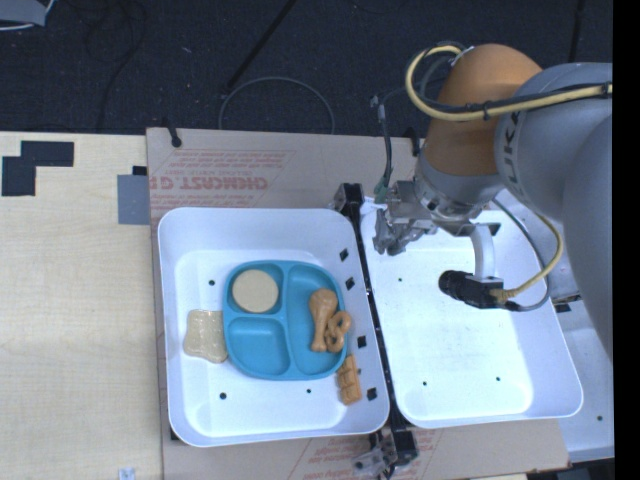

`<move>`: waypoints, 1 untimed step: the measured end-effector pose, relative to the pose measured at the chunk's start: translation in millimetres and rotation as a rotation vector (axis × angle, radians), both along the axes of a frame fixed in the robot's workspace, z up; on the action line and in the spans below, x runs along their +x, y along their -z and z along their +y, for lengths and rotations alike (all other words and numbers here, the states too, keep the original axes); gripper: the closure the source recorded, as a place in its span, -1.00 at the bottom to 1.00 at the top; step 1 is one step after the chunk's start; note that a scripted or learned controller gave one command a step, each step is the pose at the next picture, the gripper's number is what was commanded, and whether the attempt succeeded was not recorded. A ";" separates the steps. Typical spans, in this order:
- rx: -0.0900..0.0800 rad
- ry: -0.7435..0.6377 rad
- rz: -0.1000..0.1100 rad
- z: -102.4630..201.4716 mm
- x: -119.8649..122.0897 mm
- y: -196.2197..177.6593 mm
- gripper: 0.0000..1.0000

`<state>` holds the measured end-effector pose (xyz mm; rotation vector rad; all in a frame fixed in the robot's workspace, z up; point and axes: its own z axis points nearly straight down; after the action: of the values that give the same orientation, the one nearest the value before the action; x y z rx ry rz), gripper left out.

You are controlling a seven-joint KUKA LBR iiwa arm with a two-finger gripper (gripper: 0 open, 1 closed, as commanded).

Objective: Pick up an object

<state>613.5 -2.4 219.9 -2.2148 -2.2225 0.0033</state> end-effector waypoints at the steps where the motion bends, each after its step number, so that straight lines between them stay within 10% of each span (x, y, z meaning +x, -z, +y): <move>1: 0.000 -0.001 -0.003 55.0 11.9 -10.8 1.00</move>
<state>625.3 52.6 230.7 -2.2157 -2.2247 -0.0008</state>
